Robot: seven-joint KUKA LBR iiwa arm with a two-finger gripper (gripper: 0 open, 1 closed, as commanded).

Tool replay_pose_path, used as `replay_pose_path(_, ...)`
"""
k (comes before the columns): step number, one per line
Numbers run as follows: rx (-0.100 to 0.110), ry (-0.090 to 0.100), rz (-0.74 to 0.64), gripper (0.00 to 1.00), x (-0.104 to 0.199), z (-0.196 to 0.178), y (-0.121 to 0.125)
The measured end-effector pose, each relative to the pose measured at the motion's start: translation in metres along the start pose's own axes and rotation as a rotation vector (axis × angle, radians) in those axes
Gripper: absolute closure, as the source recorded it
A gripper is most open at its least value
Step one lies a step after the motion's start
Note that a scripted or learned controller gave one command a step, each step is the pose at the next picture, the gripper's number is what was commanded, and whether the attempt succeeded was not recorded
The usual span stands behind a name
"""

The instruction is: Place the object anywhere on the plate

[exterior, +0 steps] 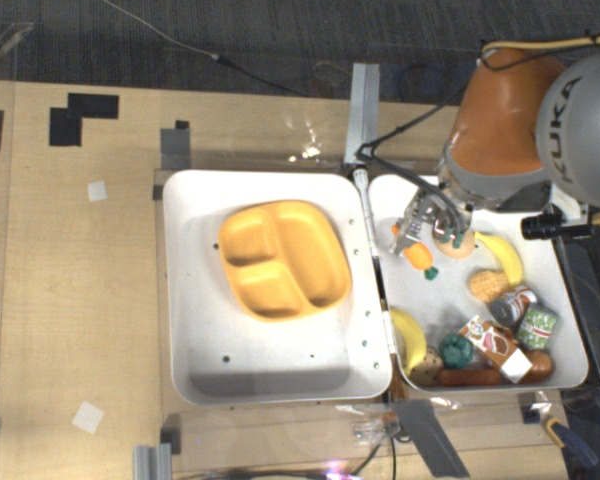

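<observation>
A grey KUKA arm with an orange band reaches in over the right-hand bin [572,353], its tool [427,226] hanging low near that bin's far left corner, just above a small orange toy carrot [417,256] with a green tip. Whether the tool's two halves stand apart or together cannot be told from this angle, and nothing can be seen clamped between them; the carrot appears to lie on the bin floor just beneath or beside it.

The yellow divided plate [280,258] sits in the middle of the left-hand bin [195,358] with all its compartments bare. Judged from this, the task is at an early stage: an object has yet to be lifted clear, carried across the ridge between the two bins and set down on the plate.

The right-hand bin's remaining clutter sits well away from the plate. A banana [506,256] lies along its far right side, a second banana [411,336] rests against its left wall, and a small can [513,306], a green block [539,328], a printed carton [492,342] and a sausage [470,375] crowd the near right corner. Any of these could also serve as the object, though the carrot lies nearest the tool.
</observation>
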State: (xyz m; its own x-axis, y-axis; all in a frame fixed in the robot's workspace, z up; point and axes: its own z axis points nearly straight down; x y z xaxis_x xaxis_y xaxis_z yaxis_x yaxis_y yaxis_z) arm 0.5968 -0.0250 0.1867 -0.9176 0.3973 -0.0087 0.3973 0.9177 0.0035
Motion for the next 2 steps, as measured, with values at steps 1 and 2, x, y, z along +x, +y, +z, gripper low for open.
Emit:
replay_pose_path(1, -0.004, -0.001, -0.258, 1.00, -0.0017, -0.0213, 0.0984)
replay_pose_path(2, -0.003, -0.001, -0.255, 0.00, -0.0024, -0.0210, 0.0968)
